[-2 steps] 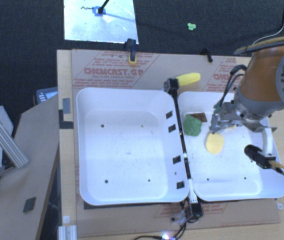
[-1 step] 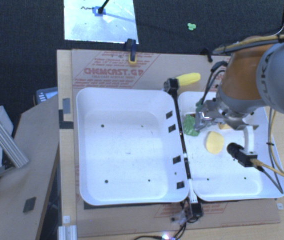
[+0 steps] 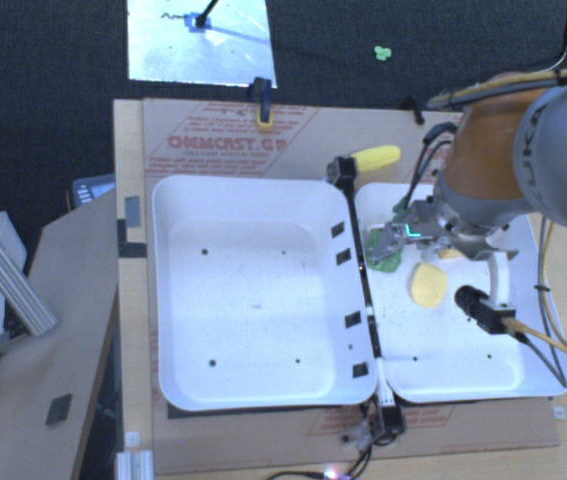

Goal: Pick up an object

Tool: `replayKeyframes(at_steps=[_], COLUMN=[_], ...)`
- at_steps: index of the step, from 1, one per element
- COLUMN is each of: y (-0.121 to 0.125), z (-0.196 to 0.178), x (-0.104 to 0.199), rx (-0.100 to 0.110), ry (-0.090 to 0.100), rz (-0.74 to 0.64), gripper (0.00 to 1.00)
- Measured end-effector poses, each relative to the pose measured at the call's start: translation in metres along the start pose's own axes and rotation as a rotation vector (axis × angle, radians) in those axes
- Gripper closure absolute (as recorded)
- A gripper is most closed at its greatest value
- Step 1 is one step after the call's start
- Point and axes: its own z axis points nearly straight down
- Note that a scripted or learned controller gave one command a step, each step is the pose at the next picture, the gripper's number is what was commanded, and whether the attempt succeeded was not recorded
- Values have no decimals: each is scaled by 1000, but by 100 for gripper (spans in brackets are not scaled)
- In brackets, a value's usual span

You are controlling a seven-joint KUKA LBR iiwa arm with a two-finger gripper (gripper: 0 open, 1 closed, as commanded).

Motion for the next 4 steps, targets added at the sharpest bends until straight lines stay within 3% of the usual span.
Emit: replayKeyframes(at_steps=[1, 2, 3, 4], y=[-15, -11, -5, -5], z=[25, 97, 100, 89], x=[-60, -108, -45, -49], rx=[3, 3, 2, -1], ry=[-2, -1, 3, 0], rz=[7, 5, -6, -1], gripper=[0, 0, 0, 100])
